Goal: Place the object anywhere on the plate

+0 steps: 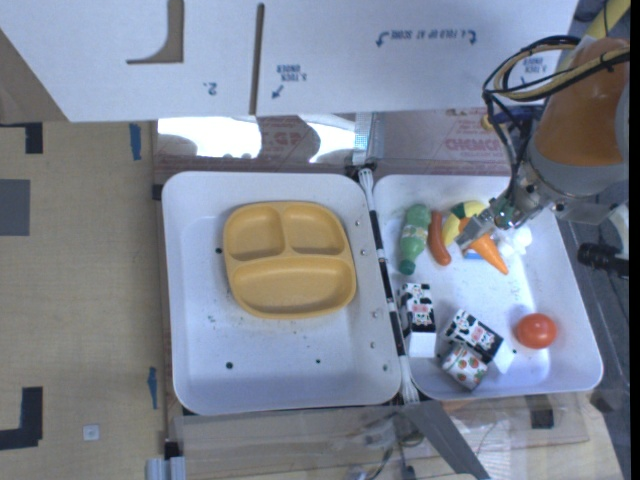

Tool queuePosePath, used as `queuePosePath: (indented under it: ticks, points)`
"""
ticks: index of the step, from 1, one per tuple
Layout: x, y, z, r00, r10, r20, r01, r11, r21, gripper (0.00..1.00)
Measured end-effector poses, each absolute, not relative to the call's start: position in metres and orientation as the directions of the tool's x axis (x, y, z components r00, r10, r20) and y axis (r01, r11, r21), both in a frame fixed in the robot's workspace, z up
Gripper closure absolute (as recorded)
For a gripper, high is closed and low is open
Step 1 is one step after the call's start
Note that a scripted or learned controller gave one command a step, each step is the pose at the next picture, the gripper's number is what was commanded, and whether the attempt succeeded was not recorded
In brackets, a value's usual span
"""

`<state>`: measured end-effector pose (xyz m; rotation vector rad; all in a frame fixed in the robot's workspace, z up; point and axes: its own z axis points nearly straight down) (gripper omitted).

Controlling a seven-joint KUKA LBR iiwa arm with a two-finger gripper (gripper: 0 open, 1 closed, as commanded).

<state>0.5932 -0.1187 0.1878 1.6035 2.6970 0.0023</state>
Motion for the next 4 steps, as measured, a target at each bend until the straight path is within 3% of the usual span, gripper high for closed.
queuePosePath:
  ticks: [1, 2, 3, 4]
  points:
    - [0.633, -0.057, 0.184, -0.439, 0.899, -0.002, 0.899, 0.439, 0.003, 1.0]
    - [0.642, 0.023, 0.184, -0.438, 0.899, -0.002, 0.899, 0.438, 0.004, 1.0]
    - [0.627, 0.08, 0.184, -0.72, 0.694, 0.002, 0.694, 0.72, -0.001, 1.0]
    - [0.627, 0.08, 0.184, -0.719, 0.695, 0.002, 0.695, 0.719, -0.001, 0.0]
